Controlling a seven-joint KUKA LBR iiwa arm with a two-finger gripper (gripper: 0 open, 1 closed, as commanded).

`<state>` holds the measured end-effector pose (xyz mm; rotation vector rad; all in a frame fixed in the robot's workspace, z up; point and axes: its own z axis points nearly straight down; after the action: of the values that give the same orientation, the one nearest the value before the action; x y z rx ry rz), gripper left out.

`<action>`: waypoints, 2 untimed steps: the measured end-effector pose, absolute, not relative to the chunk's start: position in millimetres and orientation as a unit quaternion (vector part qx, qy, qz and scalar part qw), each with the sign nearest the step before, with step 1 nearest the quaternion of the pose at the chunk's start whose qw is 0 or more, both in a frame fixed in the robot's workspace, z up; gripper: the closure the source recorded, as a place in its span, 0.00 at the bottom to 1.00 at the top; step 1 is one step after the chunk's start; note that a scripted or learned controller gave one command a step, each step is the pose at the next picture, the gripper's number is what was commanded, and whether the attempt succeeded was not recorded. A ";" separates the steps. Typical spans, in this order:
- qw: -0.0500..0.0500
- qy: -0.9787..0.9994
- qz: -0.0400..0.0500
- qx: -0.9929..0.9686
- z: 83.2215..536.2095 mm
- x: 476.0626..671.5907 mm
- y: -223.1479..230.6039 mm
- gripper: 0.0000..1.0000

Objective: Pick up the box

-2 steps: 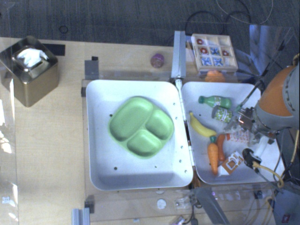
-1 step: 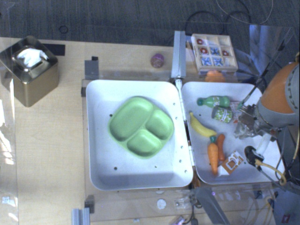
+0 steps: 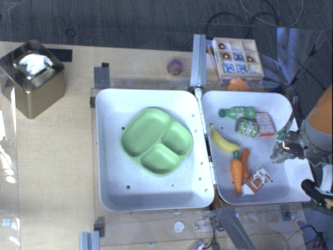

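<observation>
Arm (image 3: pixel 318 124) enters from the right edge, mostly cut off; grey body and part of the orange band visible. Gripper (image 3: pixel 284 151) sits low over the right side of the right bin (image 3: pixel 278 104), a small metallic cluster, blurred; cannot tell whether it is spread or closed, and nothing is seen pinched in it. It appears clear of all items, near the bin's right wall. Box (image 3: pixel 258 179): small, orange and white, lying tilted on the bin floor near the front, just beside the lower end of the carrot (image 3: pixel 237 175), left of and below the gripper, apart from it. A second, smaller orange piece (image 3: pixel 245 159) lies against the carrot's upper right; its kind is hard to make out. Banana (image 3: pixel 223 140) lies at a slant near the bin's left wall. Green bottle (image 3: pixel 237 112) lies on its side toward the back; below it a green packet (image 3: pixel 246 127) touching a red and white packet (image 3: pixel 265 124), print unreadable. Left bin (image 3: pixel 106 191) holds a green divided plate (image 3: pixel 156 140). On the counter (image 3: pixel 52 181): a brass-coloured tissue box (image 3: pixel 34 82) at far left, a small purple ball (image 3: pixel 175 67) behind the bins, a patterned game board (image 3: pixel 238 59) behind the right bin, with an orange object (image 3: pixel 239 85) partly hidden at its front edge.
</observation>
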<state>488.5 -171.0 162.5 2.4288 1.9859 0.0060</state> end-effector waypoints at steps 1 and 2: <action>0.002 0.633 0.002 0.774 162.3 488.4 -171.0 0.00; 0.003 0.652 0.001 0.758 188.0 488.5 -185.4 0.00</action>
<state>488.5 -185.4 188.0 2.3774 2.0454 0.0039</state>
